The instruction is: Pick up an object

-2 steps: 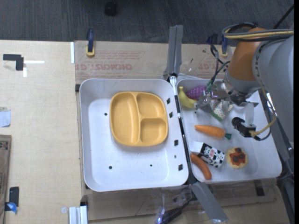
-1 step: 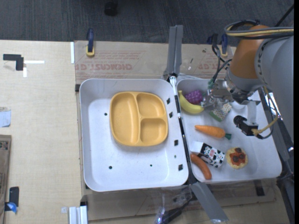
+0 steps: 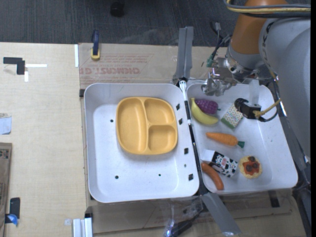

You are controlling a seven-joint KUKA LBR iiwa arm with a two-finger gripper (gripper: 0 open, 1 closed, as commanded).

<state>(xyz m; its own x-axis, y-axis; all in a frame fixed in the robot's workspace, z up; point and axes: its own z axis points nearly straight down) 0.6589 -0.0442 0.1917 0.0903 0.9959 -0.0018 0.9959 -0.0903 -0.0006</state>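
arm (image 3: pixel 291 43): grey, orange band on top, comes in from 2 o'clock of the view and reaches over the right bin's top edge.
left bin (image 3: pixel 98 147): white, shallow, sits at 9 o'clock of the right bin with the walls touching.
right bin (image 3: pixel 271 142): white, shallow, has seven small things in it, mostly in its 9 o'clock half.
plate (image 3: pixel 146 125): yellow with three sections, lies flat in the left bin, slightly toward 12 o'clock of centre.
gripper (image 3: pixel 216 87): over the right bin's 11 o'clock corner, nothing seen in it. Open or shut, cannot tell, too much metal clutter there.
carrot (image 3: pixel 223 138): orange, green end pointing to 3 o'clock, near the right bin's centre.
banana (image 3: pixel 202 114): yellow, at 6 o'clock of the gripper by the bin's 9 o'clock wall, touching the grapes.
sausage (image 3: pixel 213 176): orange-red, in the 7 o'clock corner, just beside the cow toy.
cow toy (image 3: pixel 224 164): black and white patches, at 6 o'clock of the carrot.
grapes (image 3: pixel 206 104): purple, the nearest thing to the gripper, just at its 6 o'clock and apart from it.
box (image 3: pixel 231 116): small, green and white, tilted, at 3 o'clock of the banana.
pizza (image 3: pixel 251 167): small round piece with red spots, possibly a cookie, at 3 o'clock of the cow toy.
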